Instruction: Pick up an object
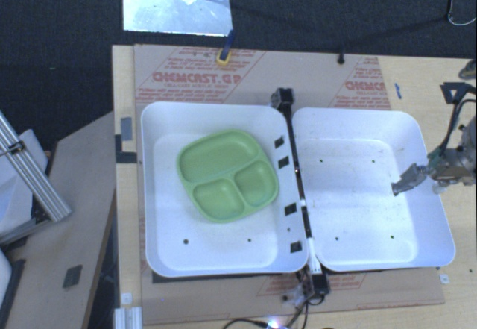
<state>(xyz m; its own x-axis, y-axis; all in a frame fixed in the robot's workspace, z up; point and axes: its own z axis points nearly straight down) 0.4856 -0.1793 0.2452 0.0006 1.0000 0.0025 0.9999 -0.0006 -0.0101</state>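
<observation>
The table [358, 81] bears two white bins; the left bin [160, 245] holds a green divided plate [227, 174], lying flat. The hand [406, 180] hovers at the right bin's [358, 245] right edge, its state untellable; I judge it should cross left and pinch the plate's rim

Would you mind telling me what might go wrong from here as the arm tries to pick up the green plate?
1. The gripper sits over the right bin, while the green divided plate lies in the left bin; crossing over, it might clip the black clips on the divider.
2. The plate looks wide, shallow and flat, so the gripper may only catch its rim and slip off.
</observation>
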